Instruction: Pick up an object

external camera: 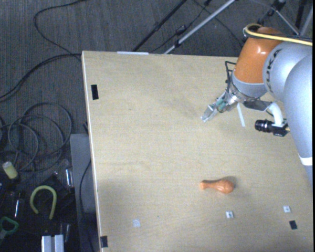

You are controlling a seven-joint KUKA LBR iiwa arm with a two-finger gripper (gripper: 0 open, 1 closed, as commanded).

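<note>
Orange pear-shaped object lying on the bare wooden tabletop, narrow end toward the left.
Hand: above and slightly left of the orange object, well apart from it, carried on the grey arm with orange band; finger spread cannot be told; nothing seen between them.

This is a robotics lab or test workshop rather than a home. A grey industrial arm with an orange band reaches over a plain plywood bench marked with small black and white tags, and the bench stands on dark grey carpet. Black cables lie coiled and trailing on the floor at the left beside loose tools and a green hook-shaped piece, while metal stand legs cross the top.
</note>
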